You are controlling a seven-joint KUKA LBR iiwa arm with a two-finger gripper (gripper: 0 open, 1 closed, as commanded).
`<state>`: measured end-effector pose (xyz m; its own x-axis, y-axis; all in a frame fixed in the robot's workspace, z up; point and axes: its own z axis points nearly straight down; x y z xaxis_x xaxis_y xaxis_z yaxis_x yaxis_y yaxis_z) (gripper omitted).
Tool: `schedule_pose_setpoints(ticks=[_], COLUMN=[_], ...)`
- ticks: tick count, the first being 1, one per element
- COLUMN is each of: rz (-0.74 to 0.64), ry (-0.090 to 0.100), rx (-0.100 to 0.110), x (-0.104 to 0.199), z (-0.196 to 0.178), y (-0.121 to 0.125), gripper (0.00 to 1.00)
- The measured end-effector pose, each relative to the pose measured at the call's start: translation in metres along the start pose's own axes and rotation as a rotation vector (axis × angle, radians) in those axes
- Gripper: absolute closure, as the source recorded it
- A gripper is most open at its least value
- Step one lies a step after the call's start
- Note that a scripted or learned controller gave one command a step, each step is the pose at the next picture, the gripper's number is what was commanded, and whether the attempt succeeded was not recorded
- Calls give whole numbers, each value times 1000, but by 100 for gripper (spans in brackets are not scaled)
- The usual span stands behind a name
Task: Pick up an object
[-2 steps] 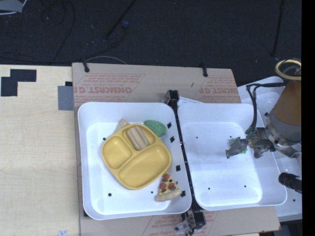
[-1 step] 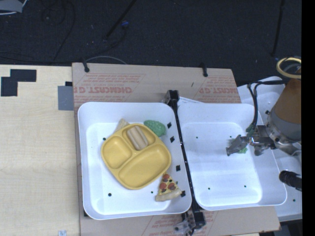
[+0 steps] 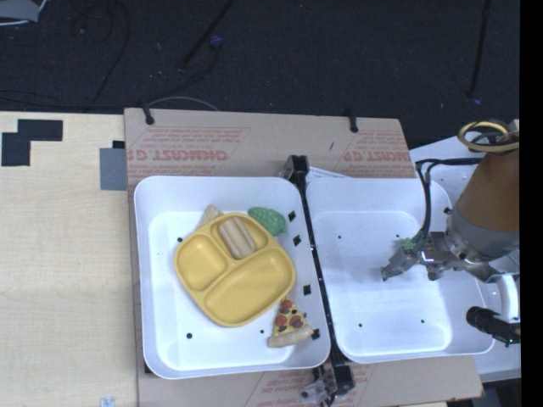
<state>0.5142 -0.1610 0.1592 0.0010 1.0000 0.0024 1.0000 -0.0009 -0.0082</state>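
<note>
Gripper: the gripper [image 3: 399,265] hangs low over the right bin [image 3: 373,329]; whether it is spread or pressed together, I cannot tell.
Objects: all lie in the left bin [image 3: 161,329], well apart from the gripper: yellow tray [image 3: 242,287], hot dog [image 3: 237,236] in its upper compartment, green piece [image 3: 268,220] at its top edge, pizza slice [image 3: 289,325] below.
Approach: probably cross the divider [image 3: 310,253], then descend on the pizza slice, which lies free.
Obstacles: the tray crowds its neighbours; bin walls limit sideways approach.

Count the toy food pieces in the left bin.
3. A hot dog lies in the yellow tray's top compartment, a green leafy piece sits beside the tray's upper right edge, and a pizza slice lies beside its lower right edge. The tray may hide others.
</note>
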Motion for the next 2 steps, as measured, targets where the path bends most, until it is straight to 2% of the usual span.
schedule_pose_setpoints(ticks=[1,2], rz=[-1,0], ry=[1,-1], rx=[1,-4], x=[9,9], z=[59,72], y=[4,4], gripper=[0,0])
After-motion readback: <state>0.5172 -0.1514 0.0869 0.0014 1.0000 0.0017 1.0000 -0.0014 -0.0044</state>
